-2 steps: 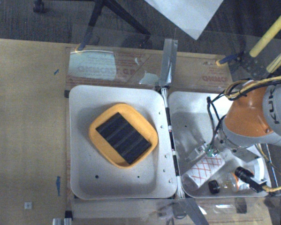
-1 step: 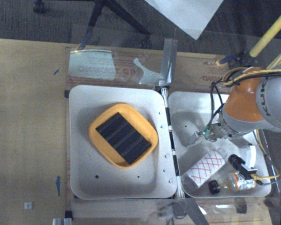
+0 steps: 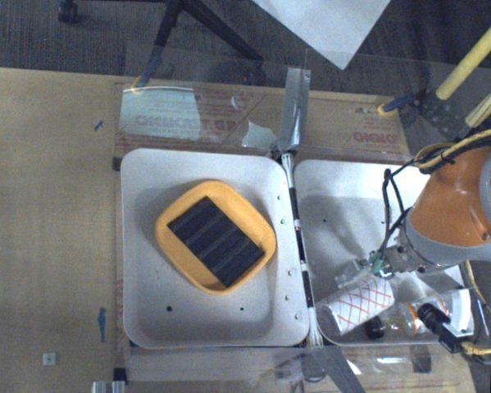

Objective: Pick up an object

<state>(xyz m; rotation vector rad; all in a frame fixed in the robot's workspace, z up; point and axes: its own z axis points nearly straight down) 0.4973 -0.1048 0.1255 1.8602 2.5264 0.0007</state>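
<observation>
The gripper (image 3: 371, 266) hangs low in the right bin (image 3: 332, 196), just above a white pouch with a red grid pattern (image 3: 359, 305); whether it is apart or together cannot be told. A clear bottle with a dark cap (image 3: 395, 323) lies touching that pouch on its right. A yellow tray with a dark ribbed panel (image 3: 215, 235) sits in the left bin (image 3: 144, 252), well apart from the pouch.

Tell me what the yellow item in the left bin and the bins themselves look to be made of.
The yellow tray-like item looks like moulded plastic or rubber with a matte finish: rounded corners, uniform colour. Its dark ribbed inset could be rubber or textured plastic; unclear. The left bin and right bin look like thin formed plastic, smooth and slightly glossy, with soft rounded rims.
</observation>
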